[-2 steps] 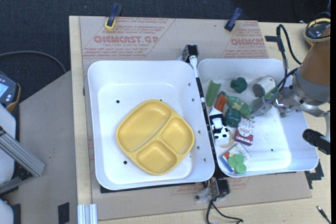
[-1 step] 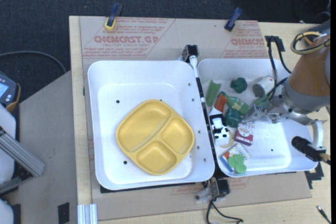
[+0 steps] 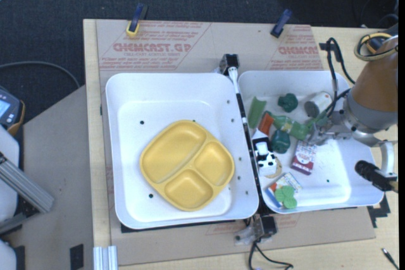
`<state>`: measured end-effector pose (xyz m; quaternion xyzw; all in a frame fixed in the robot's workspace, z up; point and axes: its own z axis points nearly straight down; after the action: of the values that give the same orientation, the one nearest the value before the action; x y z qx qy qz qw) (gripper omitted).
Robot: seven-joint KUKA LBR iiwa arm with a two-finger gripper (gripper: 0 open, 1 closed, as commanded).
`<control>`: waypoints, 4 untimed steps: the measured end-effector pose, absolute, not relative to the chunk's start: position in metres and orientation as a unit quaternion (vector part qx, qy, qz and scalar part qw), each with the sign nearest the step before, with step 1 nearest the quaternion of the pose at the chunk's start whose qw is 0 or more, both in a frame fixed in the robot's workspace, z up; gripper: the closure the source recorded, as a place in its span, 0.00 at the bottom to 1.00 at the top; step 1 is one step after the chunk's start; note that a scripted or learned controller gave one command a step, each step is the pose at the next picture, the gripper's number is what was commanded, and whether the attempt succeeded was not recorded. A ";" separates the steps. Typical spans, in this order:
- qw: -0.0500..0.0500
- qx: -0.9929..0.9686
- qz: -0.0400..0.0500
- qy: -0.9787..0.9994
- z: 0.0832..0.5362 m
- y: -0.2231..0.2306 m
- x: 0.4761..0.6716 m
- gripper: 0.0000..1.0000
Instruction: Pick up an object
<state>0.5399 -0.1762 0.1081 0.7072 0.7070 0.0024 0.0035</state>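
The right bin (image 3: 335,190) holds a jumble of small objects. Among them are a red and white packet (image 3: 304,159), a dark green block (image 3: 280,140), a green lump (image 3: 288,101), a grey and white cylinder (image 3: 315,103) and a black and white cow toy (image 3: 262,151). My gripper (image 3: 319,131) reaches in from the right and hangs low over the middle of this bin, just above the packet and beside a green piece (image 3: 299,129). Its tips are lost in the clutter. I see nothing clearly lifted.
A yellow three-part plate (image 3: 186,164) lies in the left bin (image 3: 126,136). A pale green strip (image 3: 256,110) and a green and orange toy (image 3: 285,194) lie by the right bin's left wall. Two clamps (image 3: 134,22) hold the cardboard at the back.
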 end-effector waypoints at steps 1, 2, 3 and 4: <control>0.004 0.707 0.002 0.708 0.169 -0.178 0.549 1.00; 0.005 0.707 0.002 0.708 0.223 -0.179 0.551 1.00; -0.001 0.705 0.001 0.709 0.232 -0.122 0.545 1.00; -0.002 0.705 0.000 0.709 0.236 -0.079 0.533 1.00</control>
<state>0.5332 -0.0791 0.2357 0.7054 0.7088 0.0001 -0.0019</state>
